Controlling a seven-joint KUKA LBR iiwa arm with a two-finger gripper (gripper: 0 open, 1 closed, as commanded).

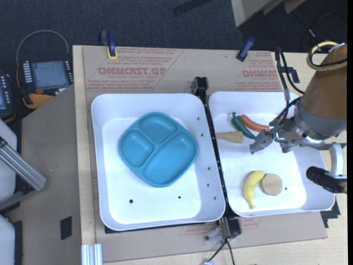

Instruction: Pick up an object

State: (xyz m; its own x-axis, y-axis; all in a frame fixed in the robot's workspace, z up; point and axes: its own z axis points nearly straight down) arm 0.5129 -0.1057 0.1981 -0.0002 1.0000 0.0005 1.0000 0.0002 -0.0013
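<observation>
My gripper (273,143) hangs over the middle of the right bin (311,199), open, with nothing between its fingers. An orange carrot with a green top (251,123) lies just up and left of it. Left of the gripper, near the bin's left wall, lies a tan cone-shaped piece (229,137). Toward the front of the bin a yellow banana (252,188) lies beside a round tan biscuit (271,184), both below the gripper.
The left bin (110,120) holds a blue divided plate (159,148). The grey arm with its orange band (325,101) comes in from the right over the right bin's far corner. Black clamps (199,85) sit between the bins.
</observation>
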